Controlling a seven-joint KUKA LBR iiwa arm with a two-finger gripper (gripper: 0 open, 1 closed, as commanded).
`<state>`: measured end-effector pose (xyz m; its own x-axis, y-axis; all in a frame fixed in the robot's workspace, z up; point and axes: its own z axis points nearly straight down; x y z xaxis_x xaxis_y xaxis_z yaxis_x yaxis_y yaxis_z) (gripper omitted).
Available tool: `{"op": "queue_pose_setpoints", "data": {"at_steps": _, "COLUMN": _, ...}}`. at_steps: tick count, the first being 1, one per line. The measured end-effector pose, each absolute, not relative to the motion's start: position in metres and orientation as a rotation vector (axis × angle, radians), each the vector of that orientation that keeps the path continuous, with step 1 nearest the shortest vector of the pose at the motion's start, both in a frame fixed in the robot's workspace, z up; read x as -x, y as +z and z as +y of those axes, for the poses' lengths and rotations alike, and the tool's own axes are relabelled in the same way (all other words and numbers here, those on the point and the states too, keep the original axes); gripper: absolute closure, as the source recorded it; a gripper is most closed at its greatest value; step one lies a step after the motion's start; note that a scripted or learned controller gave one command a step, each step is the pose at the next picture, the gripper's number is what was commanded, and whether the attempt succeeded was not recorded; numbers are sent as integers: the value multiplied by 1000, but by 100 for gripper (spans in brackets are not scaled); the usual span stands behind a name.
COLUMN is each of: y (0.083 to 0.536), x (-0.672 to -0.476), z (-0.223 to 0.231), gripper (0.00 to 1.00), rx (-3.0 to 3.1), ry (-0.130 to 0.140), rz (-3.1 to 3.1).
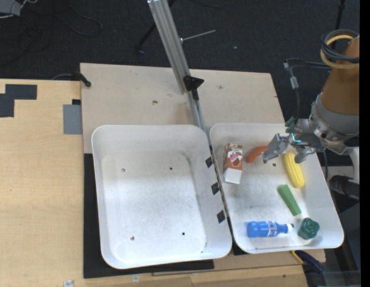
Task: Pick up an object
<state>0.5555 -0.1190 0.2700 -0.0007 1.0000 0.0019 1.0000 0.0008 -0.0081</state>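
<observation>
The pick is not yet made, as far as the view shows: the gripper (pixel 287 149) hangs over the upper middle of the right bin (pixel 328 235) with its two fingers spread and nothing between them, so the descent, the closing and the lift all look to be left. Which object it is going for is a judgement; two lie close. The orange piece (pixel 255 154) lies just off the left fingertip, toward the bin's upper edge, and seems to run at a slant from lower left to upper right, though it is small and partly hidden, so its true shape is hard to tell. The yellow corn cob (pixel 294 170) lies just below the gripper near the bin's right wall, its long axis running roughly from the far edge toward the near edge, tilted a little rightward as it comes down (the fingers would probably need to straddle that axis crosswise to close on it).
</observation>
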Motion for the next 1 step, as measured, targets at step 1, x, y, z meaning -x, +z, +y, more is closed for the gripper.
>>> {"op": "queue_pose_setpoints", "data": {"at_steps": 1, "y": 273, "x": -556, "z": -120, "gripper": 0, "rx": 2222, "ry": 2, "rz": -2218}}
